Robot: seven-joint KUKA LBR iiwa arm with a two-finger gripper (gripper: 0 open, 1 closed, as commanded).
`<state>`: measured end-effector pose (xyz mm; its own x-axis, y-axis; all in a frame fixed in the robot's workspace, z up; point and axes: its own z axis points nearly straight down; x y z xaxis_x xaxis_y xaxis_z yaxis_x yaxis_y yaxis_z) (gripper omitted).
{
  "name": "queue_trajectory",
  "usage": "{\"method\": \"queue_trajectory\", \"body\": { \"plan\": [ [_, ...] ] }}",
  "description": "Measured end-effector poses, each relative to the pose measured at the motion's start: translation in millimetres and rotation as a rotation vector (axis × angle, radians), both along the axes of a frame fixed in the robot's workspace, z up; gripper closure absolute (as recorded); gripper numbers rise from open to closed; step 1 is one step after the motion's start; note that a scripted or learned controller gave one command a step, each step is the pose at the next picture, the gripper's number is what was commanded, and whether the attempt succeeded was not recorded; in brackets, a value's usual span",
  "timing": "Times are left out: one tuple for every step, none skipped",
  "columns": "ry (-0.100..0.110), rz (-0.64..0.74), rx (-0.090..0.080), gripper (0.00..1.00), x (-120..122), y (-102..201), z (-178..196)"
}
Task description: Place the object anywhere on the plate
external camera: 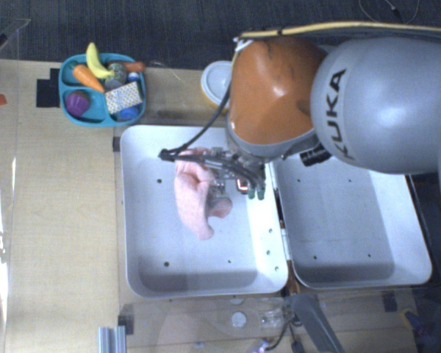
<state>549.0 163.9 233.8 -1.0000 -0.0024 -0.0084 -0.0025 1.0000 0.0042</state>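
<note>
Pink cloth (195,197) lies crumpled in left white bin (143,219), gripper (239,182) just above it; jaws' state unclear. Right bin (353,234) alongside. Blue divided tray (95,116) on desk (51,234), far left, holds toy food.

1. Pink cloth (193,197): soft, matt fabric, creased and folded; lies in the left bin.
2. Left bin (154,271) and right bin (367,267): smooth white plastic, faint sheen.
3. Counter (51,219): pale, wood-look surface, smooth and matt.
4. Arm (382,101): grey shell glossy with bright highlights; orange band (272,87) equally glossy.
5. Claw (239,179): dark, metallic-looking parts; detail blurred.
6. Blue tray (95,116), 10 o'clock from the cloth: shiny plastic, holding glossy toy food.
</note>
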Motion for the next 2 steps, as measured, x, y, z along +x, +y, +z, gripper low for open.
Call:
{"method": "queue_trajectory", "body": {
  "plan": [
    [0.003, -0.001, -0.001, 1.00, -34.4, 36.7, -6.7],
    [0.002, -0.001, 0.000, 0.00, -34.2, 36.6, -6.3]
  ]
}}
